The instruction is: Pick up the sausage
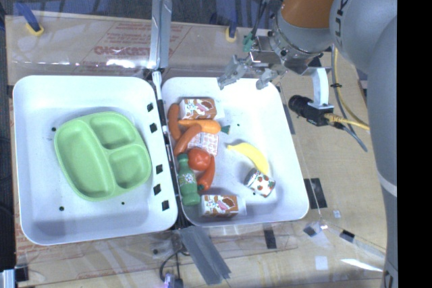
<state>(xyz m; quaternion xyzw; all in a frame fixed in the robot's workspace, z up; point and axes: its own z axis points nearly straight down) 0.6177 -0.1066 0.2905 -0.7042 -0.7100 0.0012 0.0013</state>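
Sausage: right bin, 9 o'clock side, beside carrot.
Gripper: fingers spread, nothing held, above bin's 12 o'clock rim.

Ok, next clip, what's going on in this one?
A grey KUKA arm reaches in from the right, its gripper hanging with jaws spread over the far rim of the right bin, holding nothing. The sausage lies against that bin's left wall in a pile with a carrot, tomato and small cartons. A banana lies apart. The left bin holds a green divided plate. No grasp has happened yet.
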